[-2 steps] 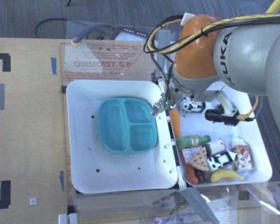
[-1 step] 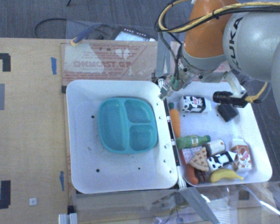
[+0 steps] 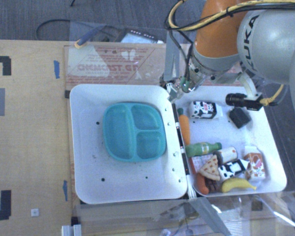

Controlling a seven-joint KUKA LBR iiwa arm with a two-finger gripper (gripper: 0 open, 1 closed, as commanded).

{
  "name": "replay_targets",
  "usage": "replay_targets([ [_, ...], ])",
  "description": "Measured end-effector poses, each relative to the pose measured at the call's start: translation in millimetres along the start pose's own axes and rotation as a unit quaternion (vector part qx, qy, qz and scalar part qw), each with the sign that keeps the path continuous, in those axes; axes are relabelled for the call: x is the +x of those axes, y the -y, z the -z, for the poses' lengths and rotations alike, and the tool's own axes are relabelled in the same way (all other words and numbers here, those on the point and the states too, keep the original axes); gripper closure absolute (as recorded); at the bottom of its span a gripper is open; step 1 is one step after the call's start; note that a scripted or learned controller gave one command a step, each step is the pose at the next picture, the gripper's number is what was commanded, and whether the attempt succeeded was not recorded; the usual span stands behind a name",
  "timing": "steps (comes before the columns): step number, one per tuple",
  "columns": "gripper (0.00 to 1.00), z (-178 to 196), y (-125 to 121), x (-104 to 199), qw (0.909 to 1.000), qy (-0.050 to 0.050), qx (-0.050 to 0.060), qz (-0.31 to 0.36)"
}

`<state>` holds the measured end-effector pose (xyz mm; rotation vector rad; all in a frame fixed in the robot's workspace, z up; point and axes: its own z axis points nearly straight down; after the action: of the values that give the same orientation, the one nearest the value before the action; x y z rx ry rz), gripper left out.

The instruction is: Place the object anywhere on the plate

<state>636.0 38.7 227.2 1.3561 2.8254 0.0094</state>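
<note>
Nearest the camera, in the right white bin (image 3: pixel 278 173), lie a yellow banana (image 3: pixel 237 185), a pizza slice (image 3: pixel 210 167) and a green bottle (image 3: pixel 203 148). Beyond them an orange carrot (image 3: pixel 185 128) lies along the bin's left wall. In the left white bin (image 3: pixel 83 146) sits the teal divided plastic plate (image 3: pixel 134 132), nothing on it. Farthest, my pincer (image 3: pixel 179 88) hangs over the bins' shared far corner; whether it is spread I cannot tell.
</note>
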Motion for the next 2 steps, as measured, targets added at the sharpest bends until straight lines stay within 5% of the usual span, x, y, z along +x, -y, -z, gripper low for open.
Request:
replay_targets([
  [1, 1.00, -41.7, 6.8, -3.2, 0.9966, -0.002, 0.004, -0.082],
  [2, 1.00, 3.5, -75.4, 51.8, 0.9924, -0.001, 0.003, -0.123],
])
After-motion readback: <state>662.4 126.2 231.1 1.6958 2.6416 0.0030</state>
